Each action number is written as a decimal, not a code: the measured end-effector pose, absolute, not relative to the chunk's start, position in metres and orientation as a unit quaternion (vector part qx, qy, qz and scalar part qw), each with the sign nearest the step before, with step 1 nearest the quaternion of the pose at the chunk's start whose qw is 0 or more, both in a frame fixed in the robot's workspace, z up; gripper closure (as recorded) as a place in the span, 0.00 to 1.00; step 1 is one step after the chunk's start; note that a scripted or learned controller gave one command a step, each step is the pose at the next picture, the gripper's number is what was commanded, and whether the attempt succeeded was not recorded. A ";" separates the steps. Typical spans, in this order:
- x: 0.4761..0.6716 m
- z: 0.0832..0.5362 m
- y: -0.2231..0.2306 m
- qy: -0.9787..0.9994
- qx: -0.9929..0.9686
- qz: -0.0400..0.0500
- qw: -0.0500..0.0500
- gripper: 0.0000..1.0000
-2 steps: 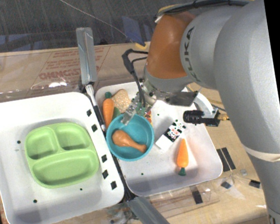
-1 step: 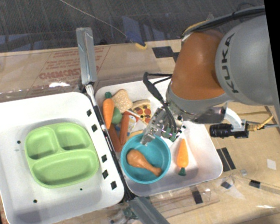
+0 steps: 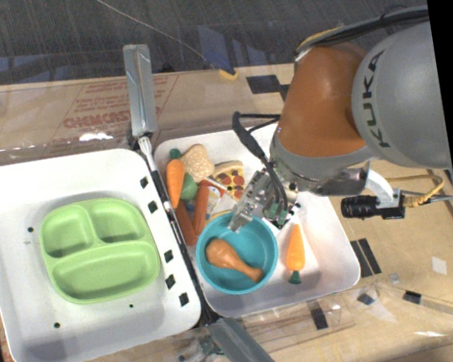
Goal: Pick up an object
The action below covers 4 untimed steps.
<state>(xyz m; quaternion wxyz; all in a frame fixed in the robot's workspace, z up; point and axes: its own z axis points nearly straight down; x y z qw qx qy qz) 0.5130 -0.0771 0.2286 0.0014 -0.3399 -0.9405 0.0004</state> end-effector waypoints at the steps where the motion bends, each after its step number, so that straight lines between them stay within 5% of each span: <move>1: 0.484 0.201 -0.029 -0.941 -0.339 0.002 -0.017 1.00; 2: 0.551 0.217 0.021 -0.889 -0.459 0.000 0.000 1.00; 3: 0.517 0.252 0.143 -0.870 -0.494 0.000 0.001 1.00; 4: 0.486 0.215 0.208 -0.794 -0.608 0.003 0.003 1.00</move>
